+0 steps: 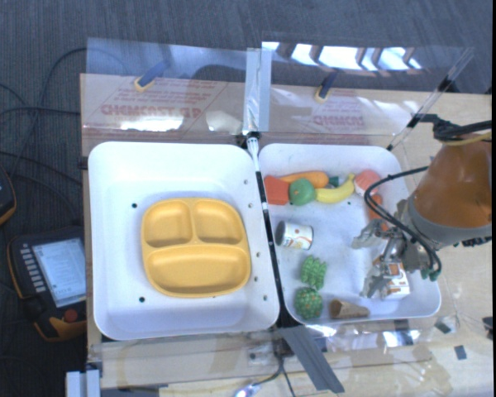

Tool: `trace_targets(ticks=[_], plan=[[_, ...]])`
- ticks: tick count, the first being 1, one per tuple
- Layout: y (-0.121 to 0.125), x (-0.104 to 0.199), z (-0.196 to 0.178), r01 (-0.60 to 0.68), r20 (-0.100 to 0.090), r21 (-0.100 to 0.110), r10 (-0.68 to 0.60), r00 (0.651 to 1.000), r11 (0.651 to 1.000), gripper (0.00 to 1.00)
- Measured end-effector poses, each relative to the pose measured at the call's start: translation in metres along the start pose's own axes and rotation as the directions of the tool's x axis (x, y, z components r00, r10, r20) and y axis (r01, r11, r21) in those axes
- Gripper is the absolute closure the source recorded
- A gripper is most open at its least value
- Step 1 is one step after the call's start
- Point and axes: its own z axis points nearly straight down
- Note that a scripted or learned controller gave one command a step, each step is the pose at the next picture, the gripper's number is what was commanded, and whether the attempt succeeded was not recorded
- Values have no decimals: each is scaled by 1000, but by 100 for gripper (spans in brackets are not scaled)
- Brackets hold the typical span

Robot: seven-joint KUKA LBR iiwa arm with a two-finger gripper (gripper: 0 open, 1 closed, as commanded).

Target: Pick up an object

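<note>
One small white-and-red packet (396,284) lies at the lower right of the right bin (345,152), directly beneath our gripper (386,265). We cannot tell how the jaws stand; we judge a straight descent reaches it.

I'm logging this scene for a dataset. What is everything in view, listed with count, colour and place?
bins: two, white, side by side on the bench
divided tray: one, yellow, in the left bin
carrot: one, orange, top of the right bin
round fruit: one, green, below the carrot
banana: one, yellow, right of the green fruit
small can: one, white with orange, lying near the divider
bumpy pieces: two, green, lower right bin
cone: one, brown, bottom edge
arm: one, orange band, from the right
gripper: one, low over the right bin's right side
</note>
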Motion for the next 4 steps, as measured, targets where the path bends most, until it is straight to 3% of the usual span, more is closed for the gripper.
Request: trace_targets(ticks=[1, 2, 3, 4], plan=[[-28, 6, 11, -91, -9, -9, 91, 996, 996, 0], [-4, 7, 11, -232, -4, -2, 232, 973, 973, 0], [-14, -111, 15, -300, -9, -4, 300, 954, 954, 0], [-15, -35, 13, -396, -11, -3, 396, 918, 918, 0]])
